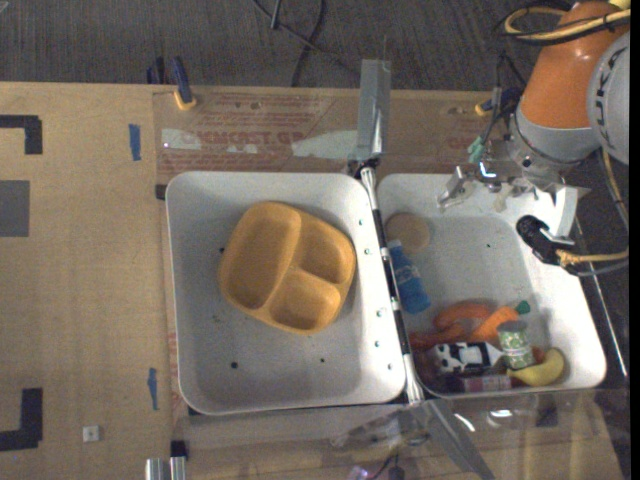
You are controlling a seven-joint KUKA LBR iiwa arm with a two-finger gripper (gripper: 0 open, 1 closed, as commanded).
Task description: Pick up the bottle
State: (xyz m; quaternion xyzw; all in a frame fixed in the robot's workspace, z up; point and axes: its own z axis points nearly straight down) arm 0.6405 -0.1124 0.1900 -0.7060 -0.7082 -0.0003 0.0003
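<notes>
The gripper (487, 186) hovers at upper right, its jaws open and empty; next it must descend onto the blue bottle (408, 279) at the right bin's (575, 313) left wall.

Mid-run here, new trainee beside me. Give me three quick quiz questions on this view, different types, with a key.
1. True or false: the yellow divided plate lies in the same bin as the blue bottle.
2. Multiple choice: the blue bottle lies (A) against the right bin's left wall, (B) on the plate, (C) on the bench outside both bins.
3. Fill in: the banana sits in the right bin's near-right ____.

Key:
1. False. The plate is in the left bin; the bottle is in the right one.
2. A.
3. Corner, beside the carrot and a small green-capped jar. The gripper hangs over the far edge.
</notes>
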